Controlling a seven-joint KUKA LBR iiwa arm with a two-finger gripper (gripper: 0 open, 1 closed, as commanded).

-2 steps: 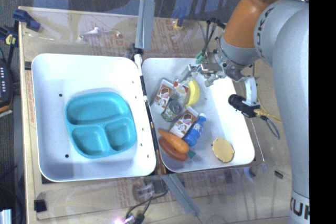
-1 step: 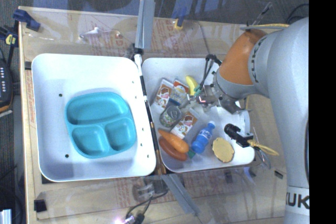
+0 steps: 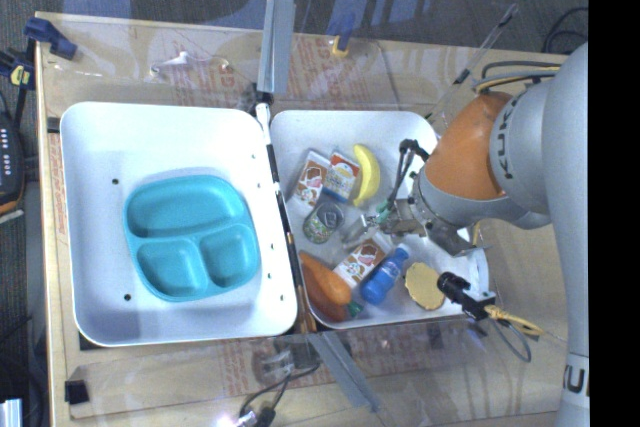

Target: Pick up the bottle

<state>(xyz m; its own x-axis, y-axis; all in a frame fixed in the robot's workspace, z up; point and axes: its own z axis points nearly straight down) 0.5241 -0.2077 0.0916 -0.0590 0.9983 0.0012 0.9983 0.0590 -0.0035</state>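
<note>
- The bottle [image 3: 384,275], blue, lies flat near the front of the right bin [image 3: 430,127], long axis slanting from lower left to upper right.
- The gripper [image 3: 392,215] hangs just above it in the view; whether it is parted cannot be told.
- The carrot [image 3: 326,285], a packet [image 3: 359,263] and a yellow disc [image 3: 424,285] crowd the bottle, leaving little room.

Two white bins [image 3: 90,140], one blue tray [image 3: 190,235], one blue bottle [image 3: 384,276], one banana [image 3: 367,173], one orange vegetable [image 3: 326,285].
</note>
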